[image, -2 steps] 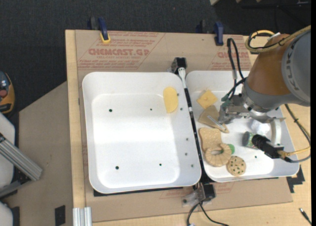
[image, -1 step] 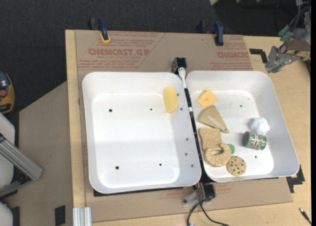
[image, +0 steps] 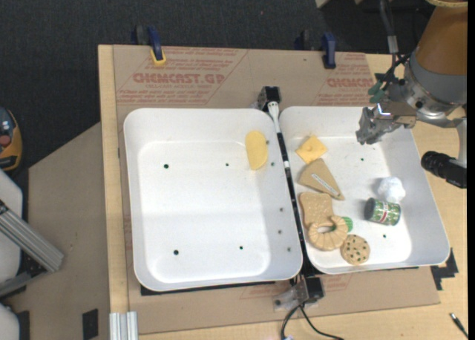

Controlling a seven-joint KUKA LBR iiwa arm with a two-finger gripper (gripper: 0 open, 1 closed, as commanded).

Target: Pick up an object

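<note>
My gripper [image: 369, 132] hangs over the far part of the right bin [image: 415, 160], with nothing seen between its fingers. Below it in that bin lie a yellow cheese wedge [image: 311, 148], a tan sandwich slice [image: 320, 180], a toast-like piece [image: 315, 207], a ring-shaped pastry [image: 329, 231], a chocolate-chip cookie [image: 355, 249], a small green can [image: 382, 211] on its side and a crumpled white object [image: 390, 187]. A pale yellow oblong piece [image: 257, 150] lies in the left bin [image: 148, 182] near its right wall.
The bins sit on a brown cardboard sheet [image: 223, 75] held by two blue-and-yellow clamps [image: 156, 45] at the far edge. A black fixture [image: 269, 98] stands where the bins meet. A black cylinder [image: 445, 168] juts in at the right.
</note>
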